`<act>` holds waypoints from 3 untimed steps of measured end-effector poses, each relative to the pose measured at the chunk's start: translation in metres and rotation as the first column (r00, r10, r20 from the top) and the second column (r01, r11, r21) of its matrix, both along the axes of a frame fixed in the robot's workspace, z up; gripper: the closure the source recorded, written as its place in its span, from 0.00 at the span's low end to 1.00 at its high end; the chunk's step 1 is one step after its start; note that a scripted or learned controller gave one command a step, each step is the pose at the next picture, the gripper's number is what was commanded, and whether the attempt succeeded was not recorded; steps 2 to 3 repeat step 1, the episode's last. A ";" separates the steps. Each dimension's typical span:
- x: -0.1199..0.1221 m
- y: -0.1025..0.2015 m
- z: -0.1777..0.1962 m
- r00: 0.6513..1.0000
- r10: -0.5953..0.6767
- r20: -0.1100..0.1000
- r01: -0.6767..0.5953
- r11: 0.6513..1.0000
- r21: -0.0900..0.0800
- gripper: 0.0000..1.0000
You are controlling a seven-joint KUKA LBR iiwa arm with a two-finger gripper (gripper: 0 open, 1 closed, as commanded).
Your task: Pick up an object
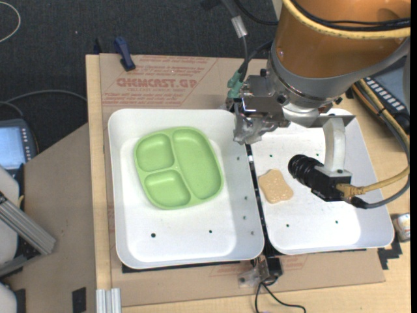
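Largest first: grey arm [339,31] with its orange band, reaching in from the right and looming over the upper part of the right bin [313,233]. Under everything, a brown cardboard sheet [169,83] lying on the table [71,194], printed in red with "CHEMCAST G P" in large letters. Smaller red lines above and below, too small to read. No other legible labels anywhere.

Next, the left bin [130,240], white and shallow, carrying a pale green divided plate [178,168] with three compartments, lying flat near the bin's middle. Just beside it, touching along a shared edge, the right bin.

Then the end effector [249,130], hanging low over the far end of that shared edge, just inside the right bin. Wide or narrow: cannot tell from this angle. Nothing seen held.

Smaller: a tan, flat, bread-like piece [275,186] lying in the right bin close to its left wall, apart from the end effector. Likely the nearest thing to pick. Lies toward the camera and slightly right of the end effector. Long axis roughly near-to-far, a little slanted. Judged next move: a short travel toward the camera, then down, closing across the short sides. Risk: a thin, flat piece, hard to get under.

Smallest: a blue clip [124,53] on the cardboard's far left edge.
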State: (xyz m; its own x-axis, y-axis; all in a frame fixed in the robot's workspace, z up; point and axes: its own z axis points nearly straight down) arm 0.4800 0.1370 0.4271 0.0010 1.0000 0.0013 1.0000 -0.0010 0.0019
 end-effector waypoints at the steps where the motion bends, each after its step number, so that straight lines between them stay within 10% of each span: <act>1: 0.000 0.000 0.010 1.000 0.000 0.002 0.000 1.000 0.001 1.00; 3: 0.000 0.000 0.010 1.000 0.000 0.002 0.000 1.000 0.001 1.00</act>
